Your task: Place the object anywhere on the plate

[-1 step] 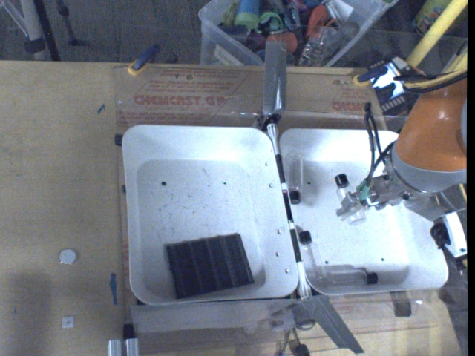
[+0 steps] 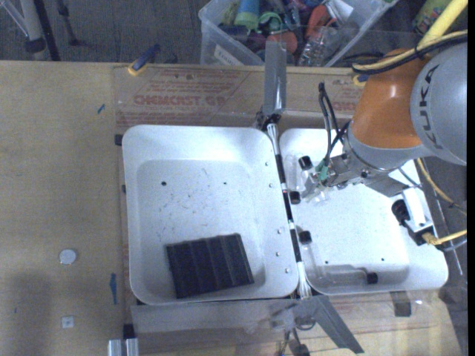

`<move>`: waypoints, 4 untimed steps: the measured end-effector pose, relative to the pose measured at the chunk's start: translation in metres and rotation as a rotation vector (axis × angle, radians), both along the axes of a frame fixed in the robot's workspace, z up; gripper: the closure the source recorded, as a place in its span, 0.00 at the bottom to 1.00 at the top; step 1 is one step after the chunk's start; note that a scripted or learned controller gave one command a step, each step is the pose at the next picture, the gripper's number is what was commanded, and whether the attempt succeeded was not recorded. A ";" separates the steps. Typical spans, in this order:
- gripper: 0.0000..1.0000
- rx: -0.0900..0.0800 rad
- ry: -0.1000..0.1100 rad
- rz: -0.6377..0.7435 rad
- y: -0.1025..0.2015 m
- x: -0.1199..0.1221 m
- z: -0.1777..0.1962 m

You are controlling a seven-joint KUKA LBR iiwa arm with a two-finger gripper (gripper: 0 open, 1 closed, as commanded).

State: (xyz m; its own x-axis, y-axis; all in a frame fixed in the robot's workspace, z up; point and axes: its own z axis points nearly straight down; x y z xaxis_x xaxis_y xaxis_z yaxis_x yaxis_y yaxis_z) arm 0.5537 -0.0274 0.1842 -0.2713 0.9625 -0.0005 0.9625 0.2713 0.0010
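**Bench [image 2: 52, 162], two white bins; all places given from the centre rail [image 2: 283, 176] where the bins meet.**

1. Left bin [image 2: 133, 199]: directly left of the rail. Floor scuffed with faint marks.
2. Plate [image 2: 209, 264]: dark, flat, ridged rectangle. It lies on the left bin's floor, left of the rail's near end and apart from it, slightly skewed to the bin walls. Nothing rests on it.
3. Right bin [image 2: 427, 273]: directly right of the rail, partly covered by the arm.
4. Object [image 2: 369, 277]: small and dark, too small to identify. It lies on the right bin's floor by the near wall, right of the rail's near end and well apart from the plate.
5. Arm [image 2: 445, 110]: grey with an orange band [image 2: 386, 117]. It comes in from the right of the rail, over the right bin's far half.
6. Gripper [image 2: 318, 182]: just right of the rail's middle, low over the bin floor. Jaws: whether wide or narrow cannot be told, and nothing is seen between them.
7. Black clips [image 2: 303, 237]: several along the rail's right side.
8. Cardboard sheet [image 2: 185, 99]: red lettering, lying beyond the rail's far end, under both bins.
9. Clear tub [image 2: 297, 13]: mixed coloured items, further beyond the rail's far end.
10. Grey disc [image 2: 67, 256]: small, on the bench far left of the rail.
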 end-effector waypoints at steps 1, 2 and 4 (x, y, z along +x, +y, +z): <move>1.00 0.001 0.000 -0.011 0.110 0.039 0.000; 1.00 0.001 0.000 -0.023 0.226 0.042 0.013; 1.00 0.000 0.012 0.398 0.246 0.109 -0.063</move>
